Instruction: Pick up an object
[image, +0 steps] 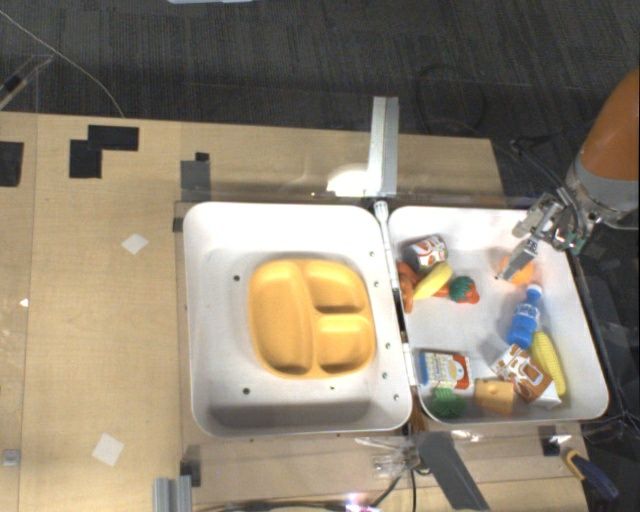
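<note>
- Orange piece (524, 276) is the likeliest pick — it lies right under the gripper (522, 254), touching or nearly touching the fingertip, near the far right side of the right bin (480, 222)
- gripper fingers look apart, one dark finger angled down onto the orange piece; nothing visibly clamped between them, so I judge no hold yet
- to do it well: centre the fingers on either side of the piece before closing; descend straight; the bin wall sits just behind the gripper, so avoid drifting that way
- blue bottle (524, 320) is just below-left of the gripper, yellow corn (548, 362) beyond it; close enough to get nudged — keep the approach vertical
- labels: small cartons (443, 369) further off carry printed graphics; text too small to read; no brand legible anywhere
</note>
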